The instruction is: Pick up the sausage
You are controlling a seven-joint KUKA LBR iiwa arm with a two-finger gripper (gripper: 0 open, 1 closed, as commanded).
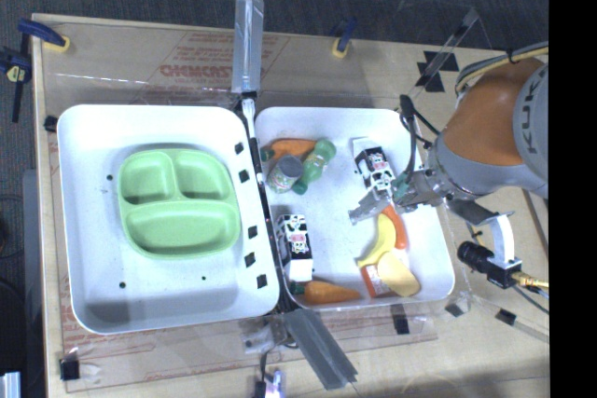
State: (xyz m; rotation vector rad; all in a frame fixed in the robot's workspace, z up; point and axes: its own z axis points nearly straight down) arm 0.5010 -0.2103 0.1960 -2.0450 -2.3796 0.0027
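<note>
Gripper (373, 203), fingers apart and empty, hovers directly above the slim orange-red sausage (395, 226), which touches the yellow plastic banana (384, 245); closing here could catch the banana instead.

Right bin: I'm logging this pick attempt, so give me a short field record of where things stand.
arm: reaches in from the right
gripper: low over right bin, just above the banana
sausage: orange-red, lying against the banana
other contents: green bottle, two carrots, milk carton
left bin: holds green divided plate
</note>
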